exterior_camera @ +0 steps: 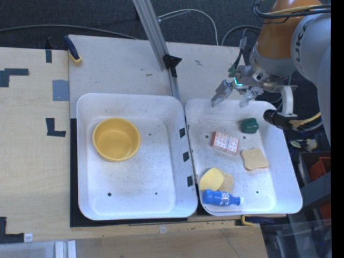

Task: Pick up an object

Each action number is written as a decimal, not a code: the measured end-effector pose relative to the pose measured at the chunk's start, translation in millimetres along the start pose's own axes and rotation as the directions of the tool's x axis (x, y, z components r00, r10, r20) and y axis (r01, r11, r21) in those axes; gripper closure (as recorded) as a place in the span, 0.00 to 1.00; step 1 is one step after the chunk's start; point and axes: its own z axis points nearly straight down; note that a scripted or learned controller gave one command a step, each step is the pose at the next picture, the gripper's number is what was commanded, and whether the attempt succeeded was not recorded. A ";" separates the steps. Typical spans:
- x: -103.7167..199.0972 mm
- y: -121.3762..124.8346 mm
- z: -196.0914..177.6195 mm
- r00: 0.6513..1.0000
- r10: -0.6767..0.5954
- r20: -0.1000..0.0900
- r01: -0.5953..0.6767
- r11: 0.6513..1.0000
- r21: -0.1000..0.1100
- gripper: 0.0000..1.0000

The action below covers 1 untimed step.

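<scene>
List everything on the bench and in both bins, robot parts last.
bins: 2, white, side by side on the bench
bowl: 1, yellow, left bin, upper left part
green object: 1, dark green, right bin, upper right
patterned block: 1, red and white, right bin, middle
toast: 1, tan, right bin, right side
yellow object: 1, yellow, right bin, lower left, just above the bottle
bottle: 1, blue, lying along the right bin's front edge
clamp: 1, blue and yellow, bench's far left corner
arm: 1, grey and orange, from the right
gripper: 1, fingers spread, above the right bin's far edge, holding nothing
</scene>
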 end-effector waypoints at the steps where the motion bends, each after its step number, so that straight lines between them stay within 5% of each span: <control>1: 0.9 -7.6 62.6 1.000 0.001 0.000 -0.001 1.000 0.007 0.00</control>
